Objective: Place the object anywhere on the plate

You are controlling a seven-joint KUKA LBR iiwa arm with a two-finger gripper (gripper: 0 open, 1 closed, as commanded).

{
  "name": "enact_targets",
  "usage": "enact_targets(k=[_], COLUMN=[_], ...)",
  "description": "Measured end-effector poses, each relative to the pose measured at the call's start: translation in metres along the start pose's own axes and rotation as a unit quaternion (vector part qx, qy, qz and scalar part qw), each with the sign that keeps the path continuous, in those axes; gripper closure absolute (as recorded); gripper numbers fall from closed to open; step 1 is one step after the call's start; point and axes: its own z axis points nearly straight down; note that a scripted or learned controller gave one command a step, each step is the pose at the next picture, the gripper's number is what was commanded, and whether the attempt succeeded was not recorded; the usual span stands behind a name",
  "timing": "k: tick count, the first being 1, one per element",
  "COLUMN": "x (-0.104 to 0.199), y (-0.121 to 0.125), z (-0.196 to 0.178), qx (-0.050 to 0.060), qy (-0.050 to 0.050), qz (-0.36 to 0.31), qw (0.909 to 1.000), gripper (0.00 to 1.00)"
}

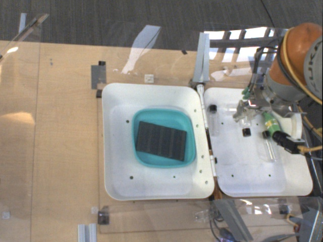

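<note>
Resting in the left of the two shallow white plastic bins (116, 180) is a teal, rounded-square plate (189, 153), and on it lies a dark grey, ribbed rectangular slab (161, 140), flat and turned slightly clockwise, its edges well inside the plate's rim. The slab covers most of the plate's middle, with teal showing on all sides. The right white bin (252, 178) sits just beside the left one, their inner walls nearly touching. Over the right bin's upper part hangs the grey arm with its orange band (303, 44), reaching in from the right. The end effector (247, 111) sits low above that bin, well apart from the plate; whether it is open or closed I cannot tell, since the metal parts blur against the white floor. Nothing can be made out held in it. A small black square piece (246, 132) lies on the bin floor just below the end effector, and a green cylindrical part (270, 123) shows on the tool to its right. Both bins stand on a pale wooden bench (50, 135).
</note>
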Motion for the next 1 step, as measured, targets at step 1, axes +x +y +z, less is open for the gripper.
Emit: enact_targets(k=[1], x=[0.0], y=[0.0], z=[0.0], qx=[0.0], qy=[0.0], qz=[0.0], qw=[1.0], gripper=[0.0])
